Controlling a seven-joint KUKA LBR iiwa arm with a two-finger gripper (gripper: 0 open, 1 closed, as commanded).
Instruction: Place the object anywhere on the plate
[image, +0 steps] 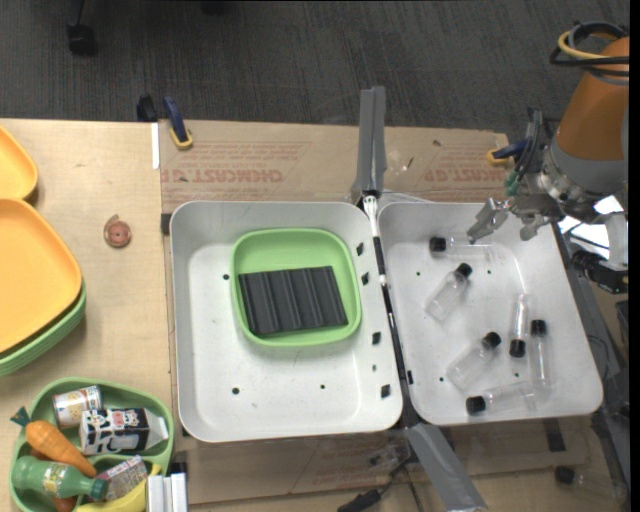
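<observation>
My gripper (503, 213) hangs spread and empty over the right bin's (560, 395) far edge. The vials (447, 293) all lie in that bin, none grasped. The green plate (295, 250) in the left bin (200, 390) carries only a dark mat (292, 300). Pick, carry and drop all remain.

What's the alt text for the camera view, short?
Overhead view of two white bins: the left bin holds a green plate with a dark ribbed block on it, the right bin holds several clear vials with black caps. The arm's tool hovers over the right bin's far edge.
</observation>
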